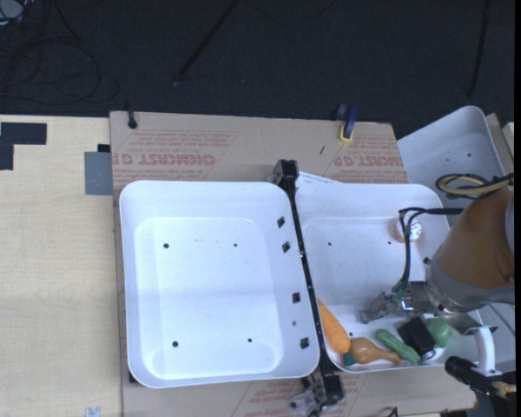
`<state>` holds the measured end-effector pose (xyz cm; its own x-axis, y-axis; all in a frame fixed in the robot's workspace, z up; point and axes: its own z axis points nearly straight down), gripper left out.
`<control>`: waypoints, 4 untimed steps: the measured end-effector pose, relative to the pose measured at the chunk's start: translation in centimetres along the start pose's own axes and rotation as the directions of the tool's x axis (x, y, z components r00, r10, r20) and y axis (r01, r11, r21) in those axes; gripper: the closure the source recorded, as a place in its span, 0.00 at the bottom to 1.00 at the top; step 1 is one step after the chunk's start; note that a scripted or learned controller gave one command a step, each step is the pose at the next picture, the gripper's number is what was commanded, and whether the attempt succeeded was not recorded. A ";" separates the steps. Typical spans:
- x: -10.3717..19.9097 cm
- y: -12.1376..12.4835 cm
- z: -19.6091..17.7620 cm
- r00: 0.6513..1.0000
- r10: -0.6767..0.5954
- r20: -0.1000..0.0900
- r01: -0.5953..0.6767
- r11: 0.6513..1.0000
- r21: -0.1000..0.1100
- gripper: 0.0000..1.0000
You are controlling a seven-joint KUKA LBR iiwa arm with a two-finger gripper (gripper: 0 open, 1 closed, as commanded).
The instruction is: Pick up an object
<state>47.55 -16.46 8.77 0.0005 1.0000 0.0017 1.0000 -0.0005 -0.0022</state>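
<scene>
Hand (389, 304) low in the right bin (356, 233), opening not discernible; toys heaped in its near corner, carrot (332, 324) outermost. A single toy should be centred on before the grasp is made

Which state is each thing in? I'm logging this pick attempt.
gripper: low in the right bin, near the toys.
right bin: holds toys at its near edge.
orange carrot: lying flat by the divider.
green piece: lying flat.
left bin: upright on the bench.
</scene>
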 end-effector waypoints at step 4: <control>-5.0 2.7 -9.4 1.000 0.002 0.002 -0.002 1.000 0.003 1.00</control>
<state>50.24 -21.47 18.18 0.0027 1.0000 -0.0001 1.0000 -0.0027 -0.0048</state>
